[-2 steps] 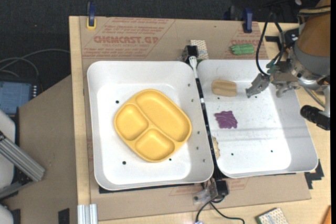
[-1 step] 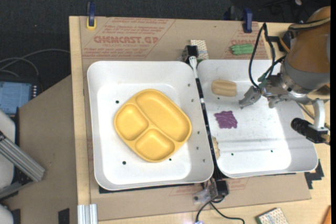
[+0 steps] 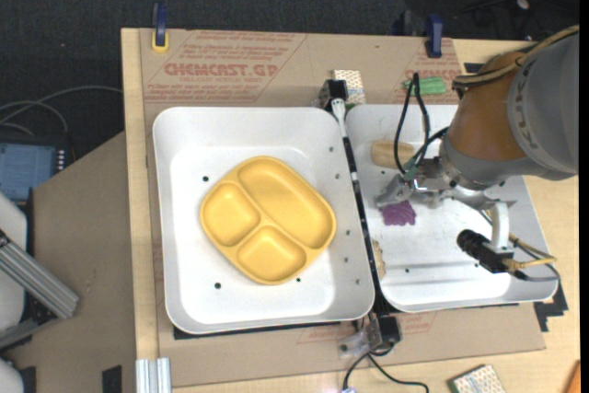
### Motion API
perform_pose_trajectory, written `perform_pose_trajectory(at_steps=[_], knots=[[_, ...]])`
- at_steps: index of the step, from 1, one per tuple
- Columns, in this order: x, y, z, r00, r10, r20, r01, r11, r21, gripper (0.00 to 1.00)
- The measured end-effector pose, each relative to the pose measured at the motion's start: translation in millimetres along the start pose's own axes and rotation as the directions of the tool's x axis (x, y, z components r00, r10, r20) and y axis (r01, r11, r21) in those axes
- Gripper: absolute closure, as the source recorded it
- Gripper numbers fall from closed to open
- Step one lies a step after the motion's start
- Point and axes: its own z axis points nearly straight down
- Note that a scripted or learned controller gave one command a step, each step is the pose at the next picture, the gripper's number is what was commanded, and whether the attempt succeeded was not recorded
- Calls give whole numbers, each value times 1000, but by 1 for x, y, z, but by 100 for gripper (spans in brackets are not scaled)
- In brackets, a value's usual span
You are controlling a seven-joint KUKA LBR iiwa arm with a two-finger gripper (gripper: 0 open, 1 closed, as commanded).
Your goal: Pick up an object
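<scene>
The small purple object (image 3: pixel 398 214) lies just beside the gripper (image 3: pixel 402 190), on its near side in the right bin (image 3: pixel 442 285). It looks low and soft, so a closing gripper may slide over it or nudge it away and come up with nothing. How wide the gripper stands I cannot tell. Well to the gripper's left a yellow divided plate (image 3: pixel 267 218) fills the left bin (image 3: pixel 175 198). The bins' shared wall (image 3: pixel 354 189) runs close on the gripper's left, and a tan block (image 3: pixel 386 152) sits just behind it, crowding the approach
</scene>
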Motion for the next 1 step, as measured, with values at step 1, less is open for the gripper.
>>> perform_pose_trajectory(at_steps=[1], knots=[[-2, 2, -16, 1000, 2, 3, -2, 1000, -10, 100]])
